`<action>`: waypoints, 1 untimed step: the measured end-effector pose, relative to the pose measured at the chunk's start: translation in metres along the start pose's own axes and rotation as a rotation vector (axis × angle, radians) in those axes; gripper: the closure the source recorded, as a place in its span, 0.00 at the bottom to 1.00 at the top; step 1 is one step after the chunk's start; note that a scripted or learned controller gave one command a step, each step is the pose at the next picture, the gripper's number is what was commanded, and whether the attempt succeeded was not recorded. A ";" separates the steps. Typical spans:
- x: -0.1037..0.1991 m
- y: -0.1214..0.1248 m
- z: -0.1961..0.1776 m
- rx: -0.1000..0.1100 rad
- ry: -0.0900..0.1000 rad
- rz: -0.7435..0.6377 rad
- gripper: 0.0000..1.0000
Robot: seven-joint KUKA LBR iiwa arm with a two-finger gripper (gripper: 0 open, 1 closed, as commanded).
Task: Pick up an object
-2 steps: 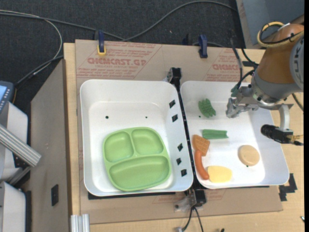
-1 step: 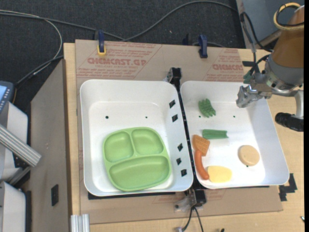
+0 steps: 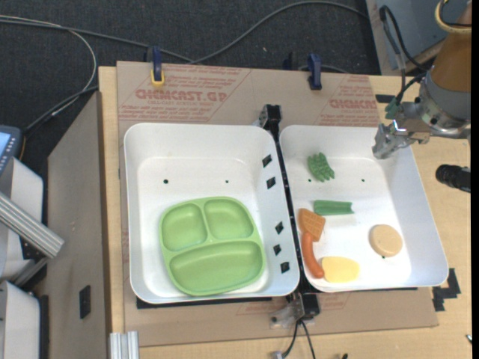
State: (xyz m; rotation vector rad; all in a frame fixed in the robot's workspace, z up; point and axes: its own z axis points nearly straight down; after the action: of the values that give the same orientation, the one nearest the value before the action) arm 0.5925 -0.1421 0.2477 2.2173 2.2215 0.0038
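Hovering over the right bin's [image 3: 419, 200] far right corner, my hand [image 3: 383, 142] is too small and blurred to tell how it stands. Below lie a leafy green piece [image 3: 320, 167], green bar [image 3: 332, 208], orange wedge [image 3: 312, 224], carrot [image 3: 310, 256], yellow slice [image 3: 340, 269] and tan disc [image 3: 385, 240]. A green divided plate [image 3: 212, 244] sits in the left bin [image 3: 150, 170] on the cardboard-topped bench [image 3: 224, 88].
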 end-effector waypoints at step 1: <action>0.055 0.000 -0.006 0.004 0.002 -0.002 1.00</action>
State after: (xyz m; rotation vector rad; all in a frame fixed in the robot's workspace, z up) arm 0.5925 -0.0871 0.2538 2.2181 2.2270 0.0014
